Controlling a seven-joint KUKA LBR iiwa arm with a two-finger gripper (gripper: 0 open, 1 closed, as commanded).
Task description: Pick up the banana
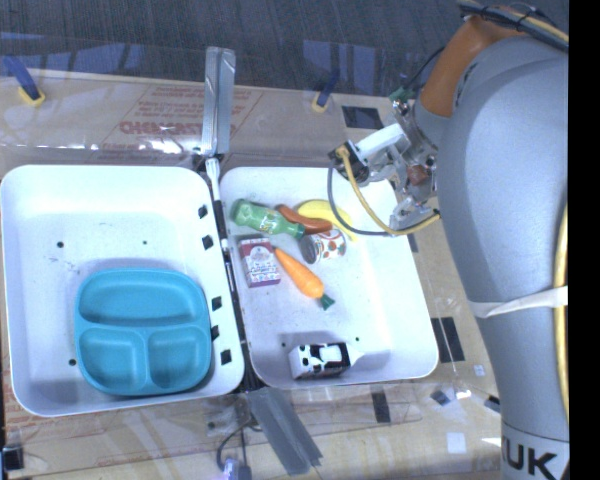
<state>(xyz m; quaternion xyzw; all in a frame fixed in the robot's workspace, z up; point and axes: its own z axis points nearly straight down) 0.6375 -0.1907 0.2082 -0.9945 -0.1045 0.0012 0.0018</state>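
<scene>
"UK" lettering is read on the arm [510,268] at 5 o'clock. Banana [323,211] lies in the right bin [405,358], hemmed by bottle [265,218], can [327,245], carrot [302,275]. Gripper [412,193] at 3 o'clock; jaw state cannot be told.

Banana [323,211] lies behind carrot [302,275] in right bin [400,298].

Single grey arm entering from the right, its broad link filling that side from top to bottom. An orange band sits above the wrist near the top. The gripper [412,190] hangs at the arm's left, wrapped by looping yellow cable, with a white block mounted beside it.
</scene>
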